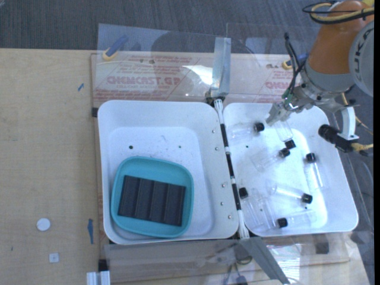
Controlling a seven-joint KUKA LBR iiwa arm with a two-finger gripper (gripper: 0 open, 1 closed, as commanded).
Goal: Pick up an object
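Nearest, at seven o'clock, a teal square plastic tray (152,196) holding a black ribbed block (151,200) lies in the left shallow white bin (113,120). Clear black-capped vials (292,193) scatter across the right shallow white bin (347,209). Farthest, at two o'clock, the gripper (279,113) hangs over that bin's rear; finger state indiscernible.

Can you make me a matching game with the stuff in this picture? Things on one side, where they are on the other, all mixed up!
Things:
1. teal tray
2. clear vials with black caps
3. gripper
4. small white disc

Places:
A. on the bare wooden bench, left of both bins
B. scattered in the right bin
C. lying in the left bin, with a dark ribbed block in it
D. over the top edge of the right bin

Pairs: 1-C, 2-B, 3-D, 4-A
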